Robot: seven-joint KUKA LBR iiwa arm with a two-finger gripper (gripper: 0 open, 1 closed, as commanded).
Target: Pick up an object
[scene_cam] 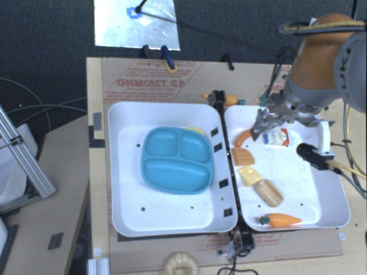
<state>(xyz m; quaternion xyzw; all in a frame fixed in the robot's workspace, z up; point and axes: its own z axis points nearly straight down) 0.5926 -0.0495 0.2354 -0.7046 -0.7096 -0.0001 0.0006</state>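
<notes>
Gripper (262,125) low over the right bin (327,176), beside a small orange carrot (243,137). Carrot's long axis slanted, tip toward lower left. Jaw state: cannot tell.

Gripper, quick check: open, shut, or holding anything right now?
Gripper: low over the right bin near the orange piece and the small packet; open or shut cannot be told.
</notes>
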